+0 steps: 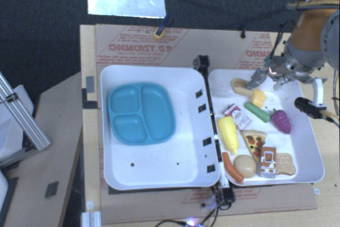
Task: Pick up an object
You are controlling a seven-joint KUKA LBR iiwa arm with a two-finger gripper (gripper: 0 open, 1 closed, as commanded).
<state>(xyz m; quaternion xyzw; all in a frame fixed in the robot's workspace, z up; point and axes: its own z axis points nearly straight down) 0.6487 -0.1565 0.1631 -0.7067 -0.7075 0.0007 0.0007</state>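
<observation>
Arm enters from the right; orange band and grey wrist sit over the far right corner of the right bin (311, 130). The gripper (268, 78) hangs above the bin's far end, metal fingers (257, 79) pointing down toward the tan piece (240, 86) lying there. Nothing is seen between the fingers. Whether they are spread or pressed together cannot be told at this angle.

Right bin holds a cluster of toy food. Nearest the gripper: the tan piece, a small yellow block (258, 98) touching it, and a green cylinder (257, 112) just beside that. A purple grape bunch (281, 120) lies toward the right wall. Further toward the near edge: red-and-white packet (237, 116), yellow bottle (229, 134), pizza slice (255, 142), hot dog (230, 166), round bun (245, 165), small carton (268, 161), toast-shaped piece (285, 164).

Left bin (154, 178) holds a blue divided plate (141, 113).

Judgement: likely target is the tan piece or yellow block, being under the gripper. All items look like hollow moulded plastic: light, stiff, smooth, not fragile, inclined to slip or skid sideways under an off-centre pinch. The yellow block offers flat opposite faces, the better hold. The tan piece is low and rounded; best taken across its narrow width. Crowding by the green cylinder may obstruct one finger.
</observation>
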